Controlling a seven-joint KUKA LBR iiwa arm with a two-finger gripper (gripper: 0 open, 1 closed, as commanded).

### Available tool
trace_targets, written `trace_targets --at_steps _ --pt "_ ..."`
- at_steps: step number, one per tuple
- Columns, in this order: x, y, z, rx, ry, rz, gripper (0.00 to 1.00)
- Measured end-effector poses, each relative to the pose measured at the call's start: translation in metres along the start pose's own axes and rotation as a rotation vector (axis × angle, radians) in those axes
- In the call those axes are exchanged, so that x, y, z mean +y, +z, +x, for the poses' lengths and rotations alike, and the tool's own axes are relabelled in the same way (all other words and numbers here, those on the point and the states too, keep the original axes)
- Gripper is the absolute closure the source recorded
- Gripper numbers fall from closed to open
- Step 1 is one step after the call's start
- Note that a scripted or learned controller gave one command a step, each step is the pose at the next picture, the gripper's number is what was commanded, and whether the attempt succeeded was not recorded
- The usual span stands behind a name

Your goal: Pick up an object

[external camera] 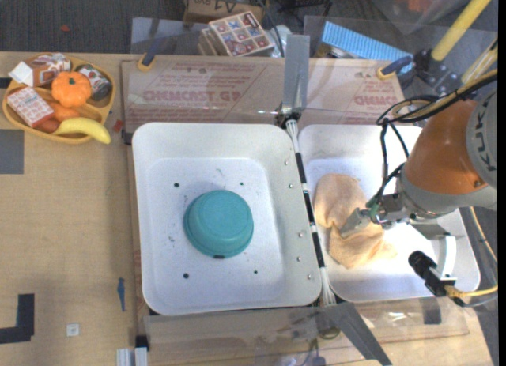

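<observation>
Robotics lab: bench with 2 white bins (150, 159), cluttered floor beyond.

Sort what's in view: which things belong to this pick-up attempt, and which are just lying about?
In play: gripper, down on the tan cloth; right bin.
Lying about: teal bowl in the left bin; fruit dish with banana and orange pumpkin.

wooden bench (63, 222), dark floor (71, 5), cluttered boxes (237, 32).

One fixed camera above the bench (71, 222), looking down at a slant, both white bins (150, 198) mid-frame, fairly near, arm (447, 159) entering from the right, clutter at far edge
</observation>
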State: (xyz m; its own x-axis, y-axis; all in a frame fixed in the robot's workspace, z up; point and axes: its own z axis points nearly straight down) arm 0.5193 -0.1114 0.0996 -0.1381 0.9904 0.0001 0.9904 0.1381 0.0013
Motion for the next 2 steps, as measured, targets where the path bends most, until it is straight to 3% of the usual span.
trace_targets --at_steps 1,2 --pt "0.076 0.010 -0.015 -0.003 -0.073 -0.010 0.00" --pt "0.045 0.010 -0.001 -0.003 -0.122 -0.010 0.00"
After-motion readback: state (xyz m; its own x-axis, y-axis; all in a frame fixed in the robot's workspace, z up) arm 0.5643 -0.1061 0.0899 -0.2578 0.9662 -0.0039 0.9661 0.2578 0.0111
